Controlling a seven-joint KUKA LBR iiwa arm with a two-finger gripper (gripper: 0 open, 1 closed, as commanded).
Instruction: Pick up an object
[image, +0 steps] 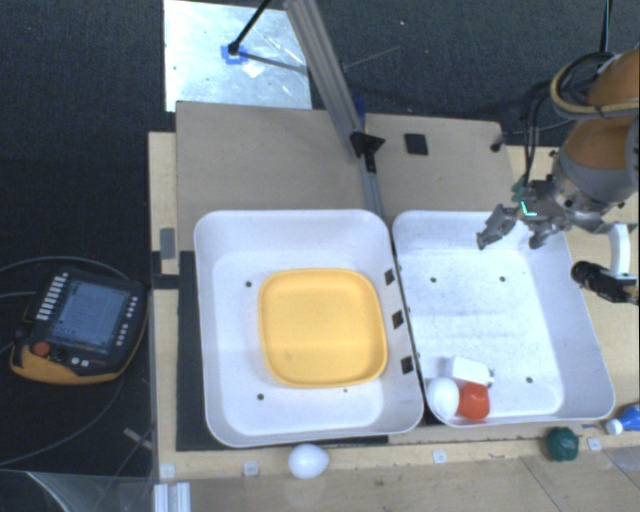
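Above the far right corner of the right shallow white plastic bin (560, 330) hangs the two-finger gripper (518, 231) of the grey arm with the orange band (600, 140), its fingers spread apart with nothing between them. Well apart from it, at the near left corner of that same bin, three small things lie bunched together: a white egg-shaped ball (443, 396), a red rounded piece (474, 401) touching it, and a small white block (470, 371) just behind them. Beside it, the left white bin (215, 330) carries a square yellow plastic plate with rounded corners (323, 326), lying flat near its middle. Both bins sit on a tan wooden bench top (260, 150), over a dark mat that shows along their near and left edges. On the bench's near edge lie another white egg-shaped ball (308, 461), just outside the left bin, and a dark green round object (561, 443) past the right bin's near corner. Off the bench to the left, on dark carpet (70, 130), rests an orange and grey handheld control pendant with a screen (78, 329), its cable curling around it. A slanted grey metal pole (335, 80) crosses the far side.
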